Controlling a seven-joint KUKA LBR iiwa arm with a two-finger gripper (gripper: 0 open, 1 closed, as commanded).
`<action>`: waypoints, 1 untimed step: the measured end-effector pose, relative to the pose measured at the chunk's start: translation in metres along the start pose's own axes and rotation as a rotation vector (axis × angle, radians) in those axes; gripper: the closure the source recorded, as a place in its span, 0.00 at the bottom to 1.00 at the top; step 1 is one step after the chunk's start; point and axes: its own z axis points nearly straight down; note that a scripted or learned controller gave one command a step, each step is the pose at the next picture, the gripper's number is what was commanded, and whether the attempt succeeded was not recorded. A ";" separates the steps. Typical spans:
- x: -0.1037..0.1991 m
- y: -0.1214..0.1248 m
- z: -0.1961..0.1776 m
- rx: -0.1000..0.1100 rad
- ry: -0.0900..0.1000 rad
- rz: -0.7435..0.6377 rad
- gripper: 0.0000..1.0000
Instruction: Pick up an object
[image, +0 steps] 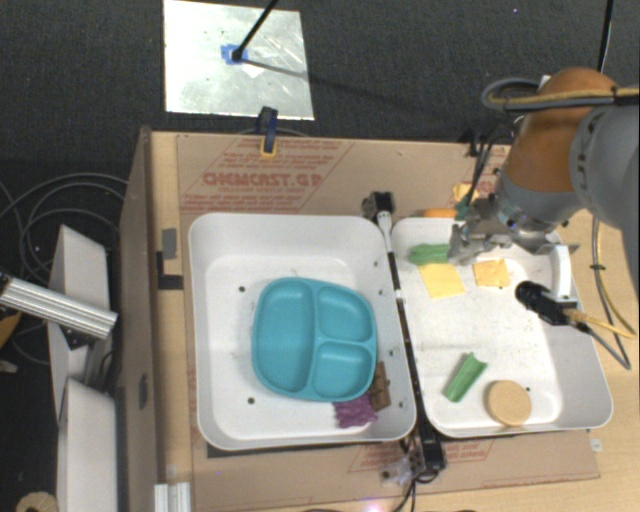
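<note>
The arm (560, 130) is seen entering from the right, its orange band above the grey wrist, with the gripper (468, 240) lowered over the far left part of the right bin (590, 385). Whether anything is gripped cannot be told from this view, the end of the tool being blurred and partly hidden by the wrist.

Just left of the gripper, a flat green piece (428, 254) is noted on the bin floor, apparently touching or almost touching the tool. Directly below the gripper and nearer the camera, a pale yellow square (443, 280) lies flat. Just to its right, a smaller yellow-orange square (490, 273) is recorded, under the wrist's edge. Behind the gripper, at the bin's far rim, a small orange object (437, 212) is partly visible.

Well toward the camera from the gripper, a green elongated piece (464, 377) lies tilted, and beside it to the right a tan round disc (509, 402) rests near the front wall.

In the left bin (215, 260), well to the gripper's left, a teal divided plate (313, 338) is recorded, with a purple item (352, 413) and a brown item (380, 390) at its near right edge.
</note>
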 end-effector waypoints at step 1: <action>-0.004 -0.001 0.000 0.001 -0.001 0.006 0.00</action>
